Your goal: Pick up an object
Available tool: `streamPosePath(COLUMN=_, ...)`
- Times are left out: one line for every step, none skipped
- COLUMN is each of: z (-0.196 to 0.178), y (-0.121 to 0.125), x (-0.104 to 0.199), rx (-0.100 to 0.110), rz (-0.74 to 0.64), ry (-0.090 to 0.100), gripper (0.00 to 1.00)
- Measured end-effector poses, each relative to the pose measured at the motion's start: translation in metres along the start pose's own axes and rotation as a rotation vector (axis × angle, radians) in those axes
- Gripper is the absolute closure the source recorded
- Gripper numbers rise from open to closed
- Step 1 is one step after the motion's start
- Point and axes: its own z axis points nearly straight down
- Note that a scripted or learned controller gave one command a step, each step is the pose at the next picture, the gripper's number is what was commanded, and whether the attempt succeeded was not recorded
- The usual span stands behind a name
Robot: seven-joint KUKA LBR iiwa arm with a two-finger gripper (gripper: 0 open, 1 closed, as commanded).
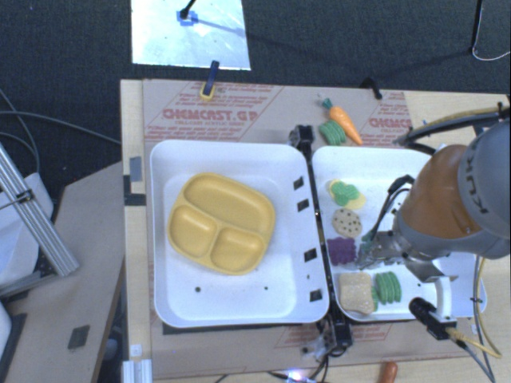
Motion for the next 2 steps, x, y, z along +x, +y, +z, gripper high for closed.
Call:
streamPosePath(z=-0.010, y=0.001, x=0.000, rx=-0.002, rz=-0.001, ry=0.000, gripper=1.00)
streamPosePath(z=-0.021, y=0.002, x=0.000, rx=-0.004, rz=-0.003, ry=0.001, gripper=1.00)
